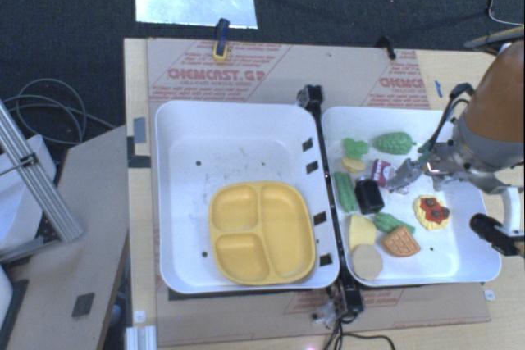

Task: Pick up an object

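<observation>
The right bin (472, 262) holds several toy foods. Among them are a leafy green piece (394, 143), a red and white can (380, 170), a black block (369, 196), a yellow wedge (362, 230), an orange waffle-like piece (400, 242) and a yellow disc with red topping (431, 211). My gripper (405, 175) hangs low over the middle of this bin, just right of the can and above-left of the disc. Nothing is visibly held in it.
The left bin (184, 135) holds a yellow divided plate (262, 231). A green bean-like stick (345, 191) lies along the right bin's left wall, and a tan round cookie (367, 261) sits near its front. The arm (500, 111) covers that bin's right side.
</observation>
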{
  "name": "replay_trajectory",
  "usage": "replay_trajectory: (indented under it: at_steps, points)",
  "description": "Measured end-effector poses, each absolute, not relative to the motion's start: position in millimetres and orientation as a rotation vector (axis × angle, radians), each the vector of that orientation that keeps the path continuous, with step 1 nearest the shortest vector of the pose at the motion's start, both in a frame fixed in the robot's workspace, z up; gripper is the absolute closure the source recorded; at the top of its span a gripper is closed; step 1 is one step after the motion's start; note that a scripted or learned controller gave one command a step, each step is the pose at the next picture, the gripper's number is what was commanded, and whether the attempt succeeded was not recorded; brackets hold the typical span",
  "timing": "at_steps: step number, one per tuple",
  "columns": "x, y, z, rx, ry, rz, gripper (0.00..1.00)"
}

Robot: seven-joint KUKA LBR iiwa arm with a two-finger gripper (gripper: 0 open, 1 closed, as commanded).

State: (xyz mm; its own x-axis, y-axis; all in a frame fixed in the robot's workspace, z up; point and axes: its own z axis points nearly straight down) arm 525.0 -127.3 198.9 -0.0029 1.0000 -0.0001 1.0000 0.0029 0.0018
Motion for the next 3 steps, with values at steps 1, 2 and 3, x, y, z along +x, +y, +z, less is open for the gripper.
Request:
replay_trajectory:
  at_steps: [1, 2, 3]
  points:
    - [542.2, -14, 232, 2.203, 2.237, 0.010, 0.00]
    - [535.4, 82, 253, 2.205, 2.238, 0.008, 0.00]
    - [674.6, 124, 325, 2.202, 2.223, 0.025, 0.00]
